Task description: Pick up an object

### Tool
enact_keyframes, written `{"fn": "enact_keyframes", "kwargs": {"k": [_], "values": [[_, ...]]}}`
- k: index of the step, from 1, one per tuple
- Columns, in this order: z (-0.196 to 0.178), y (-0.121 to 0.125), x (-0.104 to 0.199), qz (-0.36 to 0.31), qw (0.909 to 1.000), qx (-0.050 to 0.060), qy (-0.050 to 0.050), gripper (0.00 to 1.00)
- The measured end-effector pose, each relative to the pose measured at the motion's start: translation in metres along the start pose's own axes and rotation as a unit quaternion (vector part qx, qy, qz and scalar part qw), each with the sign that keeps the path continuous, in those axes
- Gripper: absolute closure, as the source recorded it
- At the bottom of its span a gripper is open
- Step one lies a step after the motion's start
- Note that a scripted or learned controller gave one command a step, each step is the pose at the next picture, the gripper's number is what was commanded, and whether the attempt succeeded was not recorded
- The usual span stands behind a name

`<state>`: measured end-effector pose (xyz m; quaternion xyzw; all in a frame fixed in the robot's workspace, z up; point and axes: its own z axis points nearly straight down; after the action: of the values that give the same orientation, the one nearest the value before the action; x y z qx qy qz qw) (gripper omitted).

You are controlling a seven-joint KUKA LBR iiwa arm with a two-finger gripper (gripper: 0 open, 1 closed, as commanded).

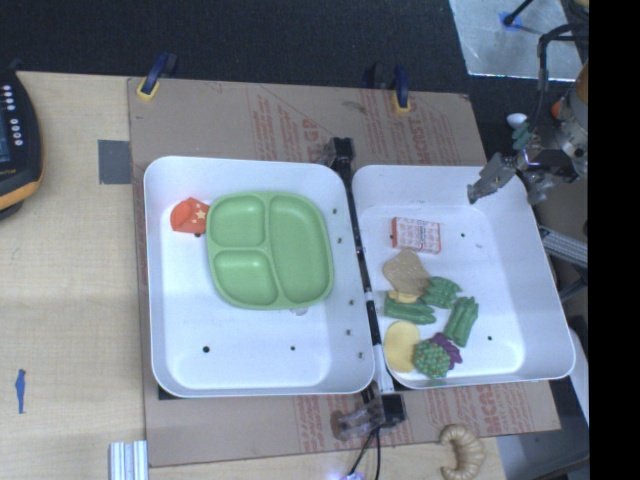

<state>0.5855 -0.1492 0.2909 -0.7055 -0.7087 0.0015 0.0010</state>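
In the right bin (520,268) lie a red-and-white packet (415,234), a tan bread-like piece (405,268), several green vegetable pieces (461,320), a yellow disc (399,345) and a green-and-purple bunch (434,357). The left bin (250,368) holds a green divided plate (270,248) and a small red item with a yellow star (188,216). My gripper (507,190) hangs over the right bin's far right corner, above and right of the packet. Its fingers stand apart with nothing between them.
Both bins rest on a cardboard sheet (250,118) clamped at the back by two clips (400,88). A dark control pendant (15,148) lies at the far left. A tan curled object (463,450) sits on the bench in front of the right bin.
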Motion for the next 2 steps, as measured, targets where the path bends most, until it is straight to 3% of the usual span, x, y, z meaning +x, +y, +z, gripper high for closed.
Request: {"fn": "enact_keyframes", "kwargs": {"k": [1, 2], "values": [[0.106, -0.023, 0.073, -0.003, 1.0, 0.006, 0.002, 0.0], [0.184, 0.048, 0.042, -0.002, 1.0, 0.0, -0.001, 0.0]]}}
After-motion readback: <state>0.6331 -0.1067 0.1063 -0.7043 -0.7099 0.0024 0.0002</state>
